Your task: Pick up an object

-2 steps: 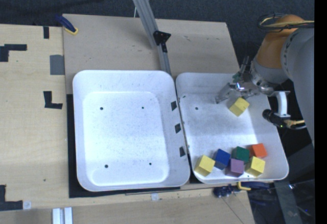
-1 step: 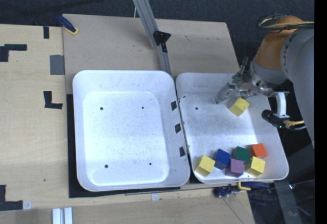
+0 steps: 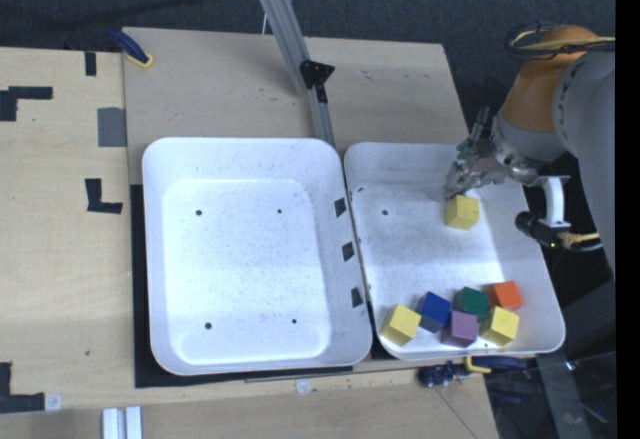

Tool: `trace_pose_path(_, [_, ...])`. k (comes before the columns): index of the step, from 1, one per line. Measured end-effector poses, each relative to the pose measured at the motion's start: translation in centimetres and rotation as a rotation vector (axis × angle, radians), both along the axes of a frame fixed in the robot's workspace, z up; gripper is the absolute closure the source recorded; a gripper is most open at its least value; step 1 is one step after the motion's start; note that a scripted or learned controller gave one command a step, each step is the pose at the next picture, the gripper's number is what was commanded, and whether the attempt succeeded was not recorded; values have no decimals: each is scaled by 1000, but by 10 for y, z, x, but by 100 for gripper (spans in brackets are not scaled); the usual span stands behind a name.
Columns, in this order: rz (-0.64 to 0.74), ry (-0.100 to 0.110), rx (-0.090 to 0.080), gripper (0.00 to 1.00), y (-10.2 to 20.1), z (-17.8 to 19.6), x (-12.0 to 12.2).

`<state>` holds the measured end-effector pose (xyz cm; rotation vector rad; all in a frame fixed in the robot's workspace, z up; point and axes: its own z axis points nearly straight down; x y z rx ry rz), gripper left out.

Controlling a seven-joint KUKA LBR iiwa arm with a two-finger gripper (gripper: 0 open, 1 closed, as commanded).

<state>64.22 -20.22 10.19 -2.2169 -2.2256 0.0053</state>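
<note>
A yellow cube (image 3: 462, 212) lies alone in the upper part of the right bin (image 3: 410, 247). My gripper (image 3: 460, 183) hangs right over its top edge, reaching in from the right on the grey arm with the orange band (image 3: 540, 77). Whether it touches the cube is unclear. Along the bin's near edge sits a cluster of cubes: yellow (image 3: 401, 323), blue (image 3: 435, 310), green (image 3: 471, 302), purple (image 3: 463, 326), orange (image 3: 506, 295) and another yellow (image 3: 502, 325).
The left bin (image 3: 150, 167) stands beside the right one, holding nothing. A grey metal pole (image 3: 285, 17) slants down to the bins' shared far corner. The wooden bench surrounds both bins.
</note>
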Motion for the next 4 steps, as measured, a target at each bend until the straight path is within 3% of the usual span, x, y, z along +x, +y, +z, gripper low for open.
trace_pose_path(1, [-2, -8, 1, 100, 3, 64, 2])
trace_pose_path(2, [-2, -7, 1, 100, 3, 104, 3])
trace_pose_path(4, [2, 0, 4, 100, 115, 105, -25])
